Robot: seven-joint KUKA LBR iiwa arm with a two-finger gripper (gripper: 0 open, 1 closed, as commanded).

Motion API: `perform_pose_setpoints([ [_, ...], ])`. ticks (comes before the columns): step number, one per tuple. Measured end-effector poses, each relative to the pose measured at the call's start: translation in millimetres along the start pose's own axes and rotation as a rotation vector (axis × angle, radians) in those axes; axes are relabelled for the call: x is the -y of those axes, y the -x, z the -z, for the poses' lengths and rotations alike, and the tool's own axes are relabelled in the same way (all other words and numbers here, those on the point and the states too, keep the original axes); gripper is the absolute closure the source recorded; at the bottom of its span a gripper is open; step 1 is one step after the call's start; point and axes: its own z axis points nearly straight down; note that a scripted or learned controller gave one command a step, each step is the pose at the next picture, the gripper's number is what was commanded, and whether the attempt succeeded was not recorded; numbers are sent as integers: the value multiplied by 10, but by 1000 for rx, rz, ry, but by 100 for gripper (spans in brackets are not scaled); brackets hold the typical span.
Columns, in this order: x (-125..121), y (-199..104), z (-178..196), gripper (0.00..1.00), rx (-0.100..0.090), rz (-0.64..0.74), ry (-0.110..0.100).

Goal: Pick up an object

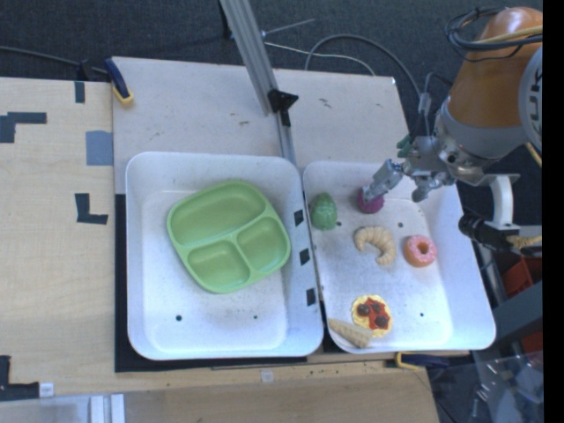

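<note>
The right bin (458, 311) holds several toy foods. A magenta piece (370, 204) lies near its back wall, with a green round piece (322, 211) to its left. A croissant (376, 242) and a pink donut (420, 251) sit mid-bin. A small tart with red topping (372, 312) and a tan wedge (350, 331) lie at the front. My gripper (402, 188) hangs over the bin's back part, open. One fingertip (382, 183) is right above the magenta piece, the other (422, 189) off to its right. Nothing is between the fingers.
The left bin (150, 315) holds a green divided plate (229, 234). A metal pole (251, 42) slants down to the wall between the bins. Cables lie on the bench behind the right bin. The arm's orange band (493, 77) stands at the upper right.
</note>
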Motion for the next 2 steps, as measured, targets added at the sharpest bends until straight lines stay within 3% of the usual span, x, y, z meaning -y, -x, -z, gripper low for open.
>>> perform_pose_setpoints([
  [1, 0, 2, 0, 0, 0, 0, 0],
  [2, 26, 102, -548, 0, 1, -2, -6],
])
